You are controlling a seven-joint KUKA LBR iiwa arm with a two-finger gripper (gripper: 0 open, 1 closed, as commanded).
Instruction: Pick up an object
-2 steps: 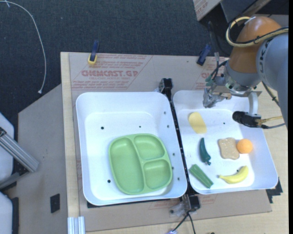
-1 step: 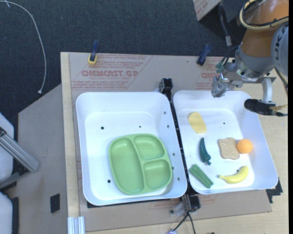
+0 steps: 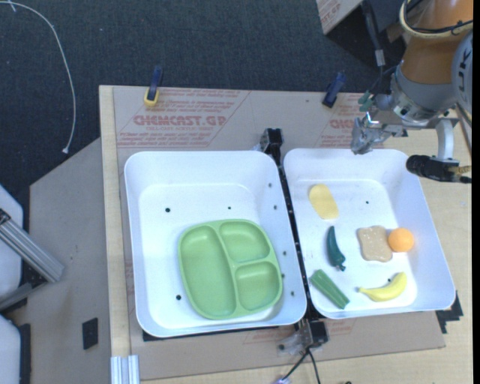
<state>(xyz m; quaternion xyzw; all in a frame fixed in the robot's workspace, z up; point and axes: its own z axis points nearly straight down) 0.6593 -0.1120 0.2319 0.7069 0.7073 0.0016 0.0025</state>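
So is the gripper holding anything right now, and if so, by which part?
Nothing is held. The gripper hangs above the back rim of the right bin, apart from the banana, orange and the other food.

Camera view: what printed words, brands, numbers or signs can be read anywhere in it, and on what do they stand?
"CHEMCAST G.P": red print on the brown board under the bins, behind the left bin.
Smaller red lines above and below it: too blurred to read.
More red print on the board near the pincer: partly hidden, unreadable.
Cardboard box at the top edge: print unreadable.
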